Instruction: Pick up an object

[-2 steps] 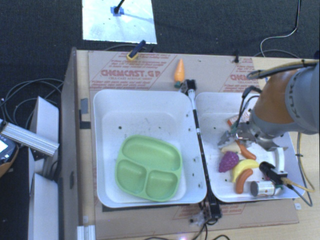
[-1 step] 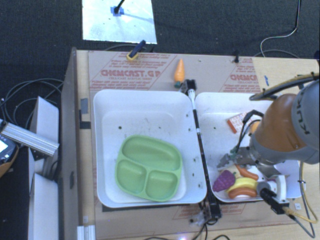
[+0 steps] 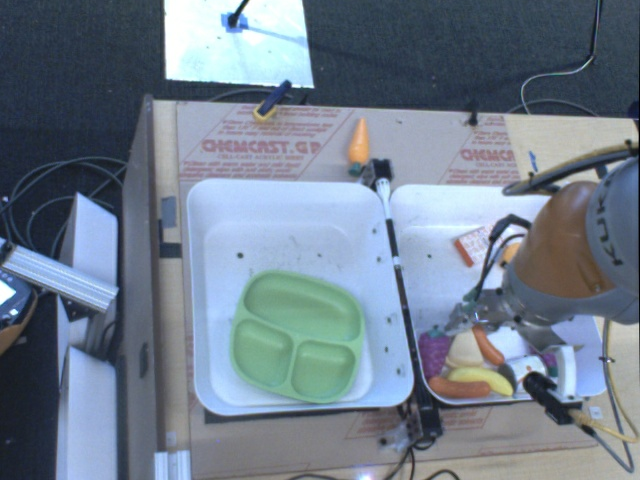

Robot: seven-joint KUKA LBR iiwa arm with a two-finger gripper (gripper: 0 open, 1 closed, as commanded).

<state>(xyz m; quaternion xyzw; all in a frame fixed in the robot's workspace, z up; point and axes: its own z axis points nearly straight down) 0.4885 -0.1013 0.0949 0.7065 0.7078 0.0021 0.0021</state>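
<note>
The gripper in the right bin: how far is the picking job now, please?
Done: the arm has reached into the right bin, and the gripper sits low over the toy pile of banana, purple grapes and sausage. In hand: nothing visibly held or raised. Left: closing on one item and lifting it out. The green tray lies in the left bin.

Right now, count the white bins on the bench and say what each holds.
2. The left bin holds a green divided plate. The right bin holds toy food, including a banana and an orange packet; the arm may hide more.
</note>
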